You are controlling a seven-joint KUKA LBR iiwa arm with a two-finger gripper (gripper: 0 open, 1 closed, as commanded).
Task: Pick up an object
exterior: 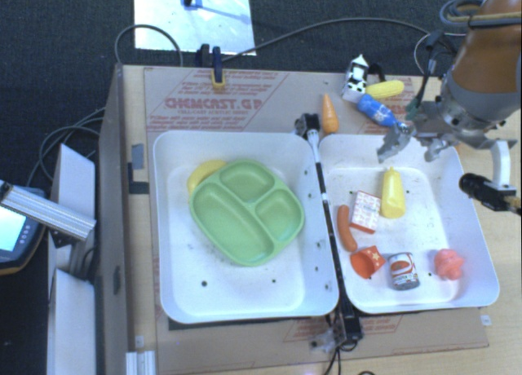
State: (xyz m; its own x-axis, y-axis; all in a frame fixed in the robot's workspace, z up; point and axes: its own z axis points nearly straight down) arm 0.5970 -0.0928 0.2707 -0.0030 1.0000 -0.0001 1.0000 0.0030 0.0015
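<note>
My gripper (410, 147) hangs over the far edge of the right bin (473, 239), fingers (390, 146) spread open with nothing between them. Just below it in the bin stands a yellow bottle (393, 192). To the bottle's left a red and white block (365, 210) lies beside an orange sausage (347, 228). Nearer the front are an orange wedge (367, 262), a small can (403, 271) and a pink lump (449, 263).
The left bin (175, 284) holds a green divided plate (245, 210) with a yellow piece (204, 173) at its far left edge. Behind the bins lie an orange carrot (329, 114), a cow toy (356, 74), a yellow banana (385, 88) and a blue bottle (377, 110).
</note>
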